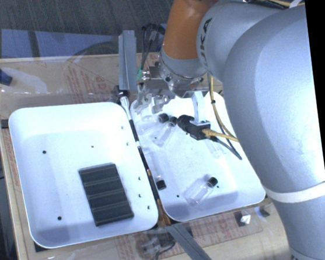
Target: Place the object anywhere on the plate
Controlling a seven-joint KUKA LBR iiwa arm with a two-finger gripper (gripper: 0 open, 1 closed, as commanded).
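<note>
A: Hanging over the far corner of the right bin (176,172), the arm (242,58) sits just above a clear bottle (164,133), probably lined up to pick it. Whether the jaws are apart or together, he cannot tell.

B: A second bottle (200,190) lies near the front wall. The dark plate (105,193) lies in the left bin (45,129) with open floor around it, though the rims between the bins need clearing.
</note>
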